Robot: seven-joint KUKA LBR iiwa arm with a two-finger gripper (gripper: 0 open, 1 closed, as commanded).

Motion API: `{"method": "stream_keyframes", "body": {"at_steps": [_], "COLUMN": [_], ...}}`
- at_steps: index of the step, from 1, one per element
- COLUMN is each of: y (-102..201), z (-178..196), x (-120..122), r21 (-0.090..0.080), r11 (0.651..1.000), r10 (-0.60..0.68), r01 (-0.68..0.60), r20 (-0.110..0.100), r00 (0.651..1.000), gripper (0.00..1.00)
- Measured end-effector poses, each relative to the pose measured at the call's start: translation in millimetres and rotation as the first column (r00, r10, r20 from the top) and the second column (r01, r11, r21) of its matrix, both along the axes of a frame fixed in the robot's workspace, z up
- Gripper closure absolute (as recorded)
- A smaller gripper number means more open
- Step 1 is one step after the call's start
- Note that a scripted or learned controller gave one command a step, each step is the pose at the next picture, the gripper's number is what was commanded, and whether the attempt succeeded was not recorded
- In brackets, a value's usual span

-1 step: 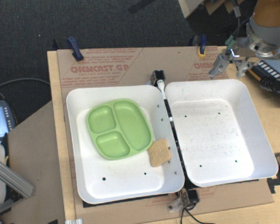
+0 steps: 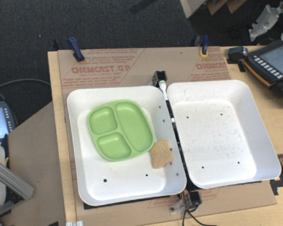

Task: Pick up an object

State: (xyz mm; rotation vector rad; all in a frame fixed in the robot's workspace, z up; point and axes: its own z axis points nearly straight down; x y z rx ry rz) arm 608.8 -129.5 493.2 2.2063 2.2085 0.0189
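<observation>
Lying flat — green plate (image 2: 121,130) slanted

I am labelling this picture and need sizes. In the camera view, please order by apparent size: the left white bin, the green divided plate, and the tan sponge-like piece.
1. left white bin, the largest; it holds the other two.
2. green divided plate, clearly smaller.
3. tan sponge-like piece, the smallest, beside the plate's lower right edge.

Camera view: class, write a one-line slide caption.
Green divided plate and tan sponge piece in the left white bin.
</observation>
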Motion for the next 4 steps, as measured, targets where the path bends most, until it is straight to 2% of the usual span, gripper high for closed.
{"method": "stream_keyframes", "body": {"at_steps": [1,2,3,4], "y": [52,49,80,-65], "z": [48,54,-25,-3], "x": [-56,-54,-122,-86], "r21": [0.005,0.002,0.007,-0.002], "r11": [1.000,1.000,1.000,1.000], "r10": [0.005,0.000,0.001,-0.014], "r01": [-0.005,0.000,-0.001,0.014], "r20": [-0.011,-0.014,-0.033,-0.017], "r00": [1.000,1.000,0.999,1.000], "gripper": [0.00,1.00,1.00,1.00]}}
